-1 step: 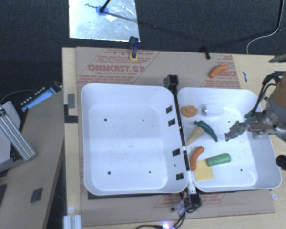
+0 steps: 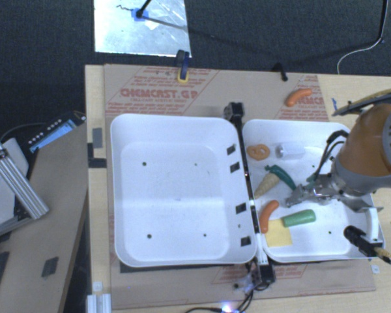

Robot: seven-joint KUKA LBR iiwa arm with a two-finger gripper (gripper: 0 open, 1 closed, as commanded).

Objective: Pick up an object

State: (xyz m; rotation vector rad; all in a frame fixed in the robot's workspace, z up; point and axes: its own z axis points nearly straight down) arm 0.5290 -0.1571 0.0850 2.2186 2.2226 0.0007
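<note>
The right bin (image 2: 358, 253) holds several small items. An orange ring (image 2: 258, 151) and a clear piece (image 2: 288, 150) lie near its far edge. Below them are a dark green curved piece (image 2: 281, 174) and a beige cone (image 2: 266, 184). Near the front left lie an orange sausage shape (image 2: 268, 214), a green cylinder (image 2: 298, 218) and a yellow block (image 2: 278, 235). My gripper (image 2: 298, 195) reaches in from the right and hangs low over the bin's middle, just above the green cylinder and right of the cone. Nothing visibly sits in it.
The left bin (image 2: 127, 142) lies beside the right one, with black clips (image 2: 240, 186) along the shared wall. Another orange sausage shape (image 2: 298, 96) rests on the cardboard beyond the right bin. A yellow and blue clamp (image 2: 182, 66) sits at the bench's far edge.
</note>
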